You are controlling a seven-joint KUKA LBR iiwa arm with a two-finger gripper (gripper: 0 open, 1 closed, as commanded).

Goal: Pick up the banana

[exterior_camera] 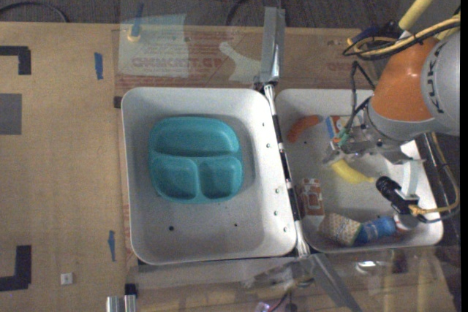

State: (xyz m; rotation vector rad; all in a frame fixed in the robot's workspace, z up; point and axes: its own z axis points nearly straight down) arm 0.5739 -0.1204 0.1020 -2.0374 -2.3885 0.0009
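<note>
Just jaws above banana, right bin.

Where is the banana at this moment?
The banana lies in the right bin, near its middle, just below the gripper. An orange sausage-shaped item lies up and to its left.

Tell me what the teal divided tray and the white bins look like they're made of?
The teal tray looks like molded plastic with a smooth, matte finish: one even color, rounded compartment edges. The left bin and right bin look like thin white plastic, faintly glossy, with rounded corners, though painted metal can't be ruled out.
</note>
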